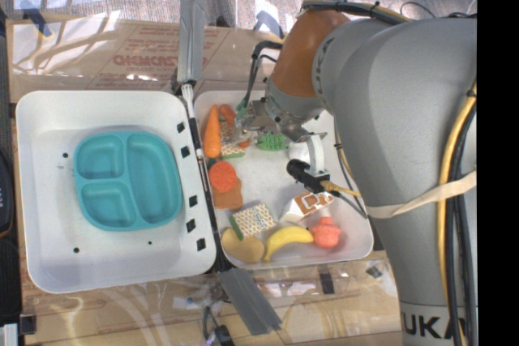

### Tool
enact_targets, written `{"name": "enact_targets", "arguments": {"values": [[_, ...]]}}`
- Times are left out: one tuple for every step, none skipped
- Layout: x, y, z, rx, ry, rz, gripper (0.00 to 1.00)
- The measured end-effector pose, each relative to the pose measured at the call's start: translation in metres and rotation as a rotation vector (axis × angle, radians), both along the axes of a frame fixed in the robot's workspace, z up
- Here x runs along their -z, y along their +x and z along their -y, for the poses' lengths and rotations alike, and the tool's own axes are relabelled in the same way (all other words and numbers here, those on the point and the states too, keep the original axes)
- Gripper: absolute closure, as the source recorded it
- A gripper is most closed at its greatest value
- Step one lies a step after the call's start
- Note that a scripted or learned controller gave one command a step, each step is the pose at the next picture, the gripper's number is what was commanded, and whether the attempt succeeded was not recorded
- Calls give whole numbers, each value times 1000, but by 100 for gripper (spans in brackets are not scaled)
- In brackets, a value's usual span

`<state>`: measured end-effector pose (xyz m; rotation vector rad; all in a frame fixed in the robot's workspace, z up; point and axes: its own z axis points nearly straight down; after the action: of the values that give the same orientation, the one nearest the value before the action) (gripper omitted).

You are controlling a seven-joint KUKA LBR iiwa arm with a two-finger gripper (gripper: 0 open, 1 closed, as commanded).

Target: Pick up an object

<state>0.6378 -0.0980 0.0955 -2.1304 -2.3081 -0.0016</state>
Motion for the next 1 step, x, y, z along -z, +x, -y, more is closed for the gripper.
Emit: {"name": "enact_targets", "arguments": {"values": [[-95,-74,-13,-36,-1,-3,100]]}}
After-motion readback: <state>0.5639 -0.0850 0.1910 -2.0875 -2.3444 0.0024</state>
